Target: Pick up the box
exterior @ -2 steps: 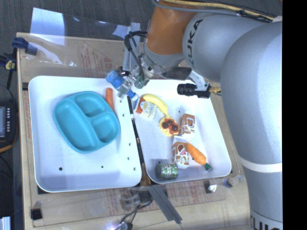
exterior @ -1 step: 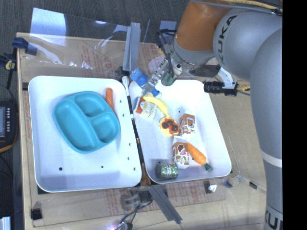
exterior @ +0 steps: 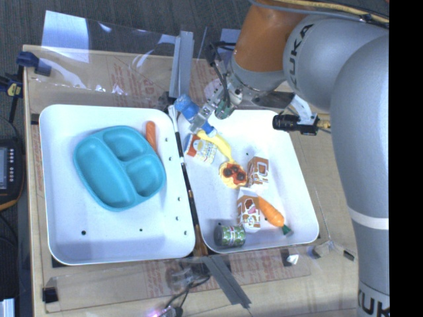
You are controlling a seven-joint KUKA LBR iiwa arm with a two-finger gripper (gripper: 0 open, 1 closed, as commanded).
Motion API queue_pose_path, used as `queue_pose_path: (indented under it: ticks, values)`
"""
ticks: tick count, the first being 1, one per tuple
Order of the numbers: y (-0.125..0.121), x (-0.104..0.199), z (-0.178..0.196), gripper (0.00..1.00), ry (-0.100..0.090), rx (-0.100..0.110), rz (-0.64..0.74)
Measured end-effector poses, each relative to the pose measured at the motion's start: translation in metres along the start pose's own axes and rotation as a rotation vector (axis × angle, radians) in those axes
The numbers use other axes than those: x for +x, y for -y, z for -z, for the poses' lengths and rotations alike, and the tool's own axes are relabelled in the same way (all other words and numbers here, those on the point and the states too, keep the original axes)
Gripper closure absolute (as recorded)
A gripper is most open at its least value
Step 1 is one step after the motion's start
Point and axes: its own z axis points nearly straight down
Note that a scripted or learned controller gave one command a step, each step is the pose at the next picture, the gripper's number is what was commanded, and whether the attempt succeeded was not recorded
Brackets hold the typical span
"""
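Camera view, near edge first: a can lies on its side at the front wall of the right bin. Just behind it a small box with a red-and-white print lies flat, with a carrot touching its right side and pointing toward the bin's front right corner. A second box of the same print sits further back, near the bin's middle, touching a round yellow and red item on its left. Behind these a banana lies beside a white pouch with an orange label, both close to the bin's left wall. The left bin carries a blue divided tray, with another carrot along its right rear edge. The hand hangs over the far left corner of the right bin, above the banana and pouch, well apart from both boxes; cannot tell whether it is spread or closed. A blue piece sits just left of it. The grey arm with orange band crosses in from the right over the worktop.
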Motion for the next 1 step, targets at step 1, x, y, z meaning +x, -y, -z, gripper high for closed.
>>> queue_pose_path:
  ticks: [1]
  values:
    - [0.0056, -0.0027, -0.0118, 1.00, 0.000, 0.000, -0.012]
